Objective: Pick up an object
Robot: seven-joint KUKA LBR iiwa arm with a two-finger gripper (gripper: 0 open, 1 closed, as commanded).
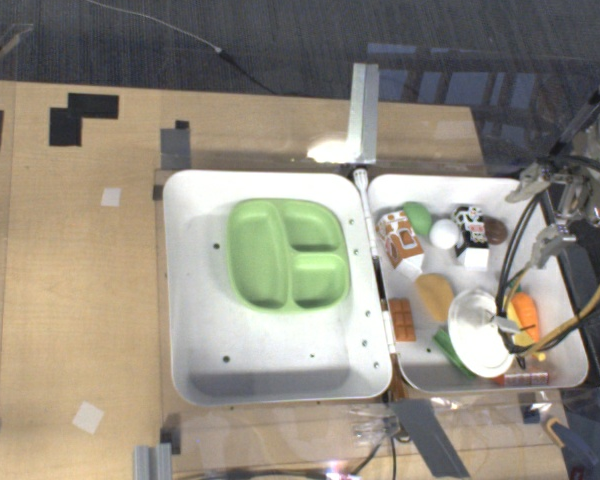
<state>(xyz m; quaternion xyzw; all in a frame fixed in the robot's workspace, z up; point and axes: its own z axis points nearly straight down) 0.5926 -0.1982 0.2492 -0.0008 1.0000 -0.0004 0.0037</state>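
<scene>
The right bin [540, 193] holds several small objects: a brown and white carton [400, 240], a green piece [416, 215], a white ball [444, 234], a black and white cow toy [469, 224], a tan bread shape [435, 294], a chocolate bar [403, 319], a white bowl [478, 334] and an orange carrot [525, 312]. My gripper [562, 208] hangs over the bin's far right side, above and to the right of the cow toy. Cables run from it down past the carrot. I see nothing held in it.
The left bin [195, 363] carries a green divided plate [286, 253]. A metal post [364, 113] stands behind the divider between the bins. A red-brown item [525, 377] lies at the right bin's front wall. Tan bench surface [70, 298] spreads to the left.
</scene>
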